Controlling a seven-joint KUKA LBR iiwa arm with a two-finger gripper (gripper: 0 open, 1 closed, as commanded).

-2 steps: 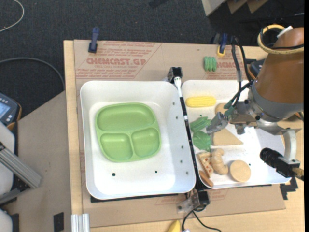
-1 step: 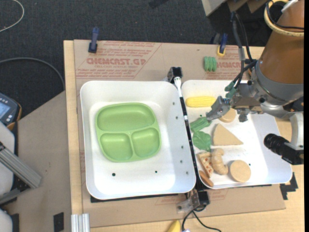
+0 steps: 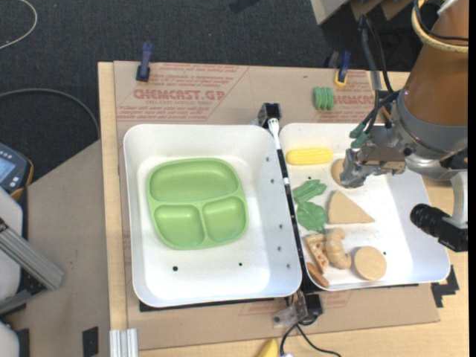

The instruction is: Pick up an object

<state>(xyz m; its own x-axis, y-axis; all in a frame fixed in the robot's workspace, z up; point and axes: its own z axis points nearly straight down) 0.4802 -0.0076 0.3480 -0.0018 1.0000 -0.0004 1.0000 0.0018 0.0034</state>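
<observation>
Nearest the lens, my grey forearm with its orange band fills the upper right, and from it my gripper (image 3: 355, 171) hangs low over the back of the right bin (image 3: 416, 274). Whether it is released or clenched I cannot tell, since the wrist hides the working end from above.

Just under and beside my gripper a small tan round piece (image 3: 339, 171) peeks out; I cannot say if I touch it. Directly toward the camera from my gripper lies the tan wedge (image 3: 348, 210), a flat, smooth triangle with its long axis running left to right and its point toward the bin's middle. To my left, close by, sits the yellow corn cob (image 3: 309, 156), ridged, its long axis also running left to right. Further left and forward are the green leafy pieces (image 3: 309, 203), soft-looking and irregular.

At the front of the right bin rest a tan disc (image 3: 370, 263), a knobbly peanut-like piece (image 3: 336, 248) and a holed cheese slice (image 3: 318, 255), bunched together.

Beyond the black divider, the left bin (image 3: 149, 274) holds a glossy green compartment tray (image 3: 197, 202), well apart from me.
</observation>
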